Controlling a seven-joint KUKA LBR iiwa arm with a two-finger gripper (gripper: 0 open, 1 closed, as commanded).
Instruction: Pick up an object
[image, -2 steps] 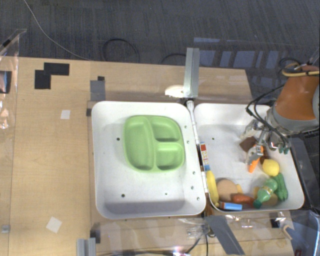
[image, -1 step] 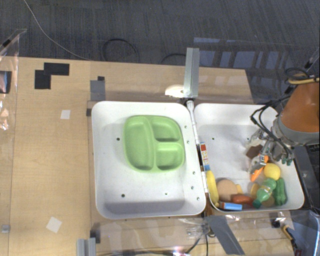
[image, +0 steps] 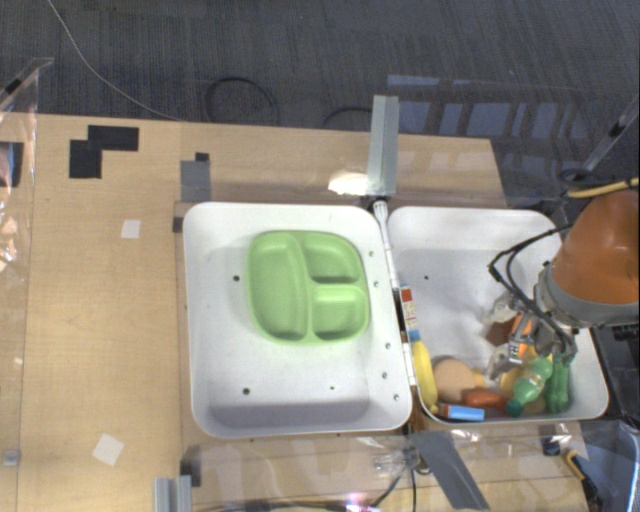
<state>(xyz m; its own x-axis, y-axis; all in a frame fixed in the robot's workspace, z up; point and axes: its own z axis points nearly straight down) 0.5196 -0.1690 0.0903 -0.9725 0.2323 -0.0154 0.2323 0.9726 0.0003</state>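
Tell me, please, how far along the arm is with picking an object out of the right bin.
Done: the arm has reached into the right bin, and the gripper is low over the pile in its near corner, beside a green bottle, a banana and a tan object. In hand: nothing can be seen between its fingers. Left: closing on one item and lifting it. The green tray lies in the left bin.

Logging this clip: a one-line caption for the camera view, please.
Arm's gripper low over toys heaped in the right bin; a green divided plate lies in the left bin.
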